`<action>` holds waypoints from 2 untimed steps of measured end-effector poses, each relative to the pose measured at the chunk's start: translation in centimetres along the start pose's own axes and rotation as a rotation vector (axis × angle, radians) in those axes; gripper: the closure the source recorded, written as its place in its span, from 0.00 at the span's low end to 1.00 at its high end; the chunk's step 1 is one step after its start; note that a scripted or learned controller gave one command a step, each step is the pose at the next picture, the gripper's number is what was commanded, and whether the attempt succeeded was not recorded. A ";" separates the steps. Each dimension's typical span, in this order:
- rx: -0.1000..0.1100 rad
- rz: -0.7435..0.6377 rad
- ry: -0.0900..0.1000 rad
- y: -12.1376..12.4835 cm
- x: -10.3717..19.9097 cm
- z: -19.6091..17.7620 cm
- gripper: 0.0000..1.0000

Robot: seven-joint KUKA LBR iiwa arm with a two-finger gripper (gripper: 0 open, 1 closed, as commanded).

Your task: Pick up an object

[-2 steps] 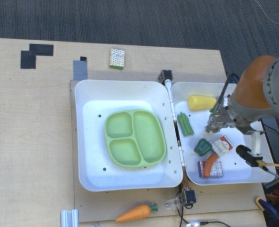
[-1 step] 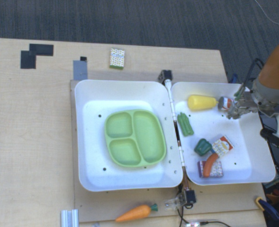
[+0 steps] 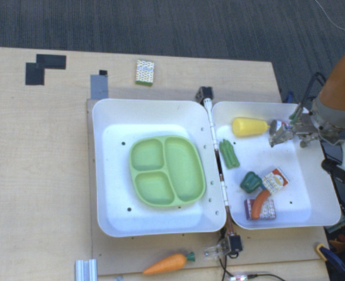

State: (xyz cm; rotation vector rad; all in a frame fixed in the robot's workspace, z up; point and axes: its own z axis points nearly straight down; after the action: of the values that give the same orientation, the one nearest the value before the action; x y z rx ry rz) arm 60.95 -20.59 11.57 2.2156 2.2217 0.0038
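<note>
- The yellow rounded plastic piece [image 3: 249,126], shaped like a lemon or a stub of corn, lies in the upper part of the right white bin [image 3: 313,215], its long axis running roughly left to right across the view.
- The gripper [image 3: 279,133] sits just beside that yellow piece, at its right end, so the piece lies to the view's left of the fingers, near or perhaps touching; I cannot tell which.
- Whether the fingers stand wide or narrow I cannot tell: they are small, dark and blurred against the bin wall. Nothing shows between them, so I judge nothing is held yet.
- Since the long axis points toward the gripper, a grasp would likely call for closing across the short width of the piece, which means shifting left over it first.
- Further out in the same bin lie a green ridged pod-like piece [image 3: 228,154], a dark green pepper-like lump [image 3: 251,182], a small white and orange packet [image 3: 275,180], and an orange-red sausage shape [image 3: 259,204] over a small box; the box is partly covered and hard to read.
- The left white bin [image 3: 110,209] holds a pale green three-compartment tray [image 3: 167,171].
- On the tabletop [image 3: 37,174] rest an orange toy carrot [image 3: 167,264] and a small patterned box [image 3: 144,72].
- The grey arm with its orange band [image 3: 343,86] is cut off at the right.
</note>
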 end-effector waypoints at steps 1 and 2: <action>-0.001 0.001 0.000 -7.2 1.7 2.9 0.00; -0.007 0.000 -0.002 -7.0 1.7 1.7 1.00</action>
State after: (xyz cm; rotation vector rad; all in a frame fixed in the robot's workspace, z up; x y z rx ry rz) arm 53.97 -18.90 9.79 2.2117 2.2170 0.0098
